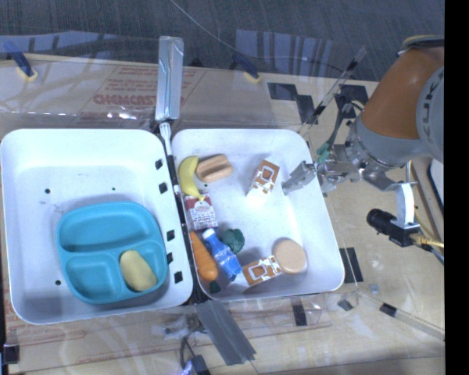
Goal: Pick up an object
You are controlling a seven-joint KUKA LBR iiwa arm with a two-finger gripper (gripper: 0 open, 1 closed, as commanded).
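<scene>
My gripper (298, 177) hangs over the right rim of the right bin (316, 201), with nothing between its fingers as far as I can see. Just left of it lies a small orange-and-white carton (263, 177). In the same bin are a banana (188, 175), a bread roll (213, 167), a red-and-white packet (199, 210), a carrot (204, 258), a blue bottle (221, 255), a dark green piece (234, 239), a second orange-and-white carton (261, 271) and a tan round bun (289, 256).
The left bin (31, 162) holds a blue divided tray (102, 233) with a yellow potato-like piece (138, 270) in its lower right compartment. A metal bar (169, 80) stands behind the wall between the bins.
</scene>
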